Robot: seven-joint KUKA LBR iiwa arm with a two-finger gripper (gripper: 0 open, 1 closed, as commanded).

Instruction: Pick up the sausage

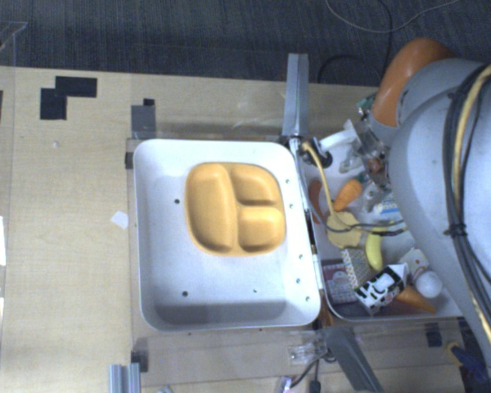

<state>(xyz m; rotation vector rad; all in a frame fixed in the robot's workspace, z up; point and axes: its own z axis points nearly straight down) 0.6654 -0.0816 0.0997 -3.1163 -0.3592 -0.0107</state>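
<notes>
A reddish-brown, sausage-like piece (pixel 314 196) lies against the left wall of the right bin (pixel 337 308), partly hidden by a yellow cable. The gripper (pixel 367 164) hangs over the upper part of that bin, just right of and above the piece, with an orange carrot (pixel 349 193) between them. The arm's grey body and orange band (pixel 409 64) cover the bin's right side. I see nothing held in the gripper.
The left bin (pixel 159 244) holds a yellow divided plate (pixel 233 207). In the right bin lie a banana (pixel 374 250), a black-and-white toy (pixel 380 289), a white ball (pixel 426 283) and a small checked item (pixel 353 260). A metal post (pixel 295 97) stands between the bins.
</notes>
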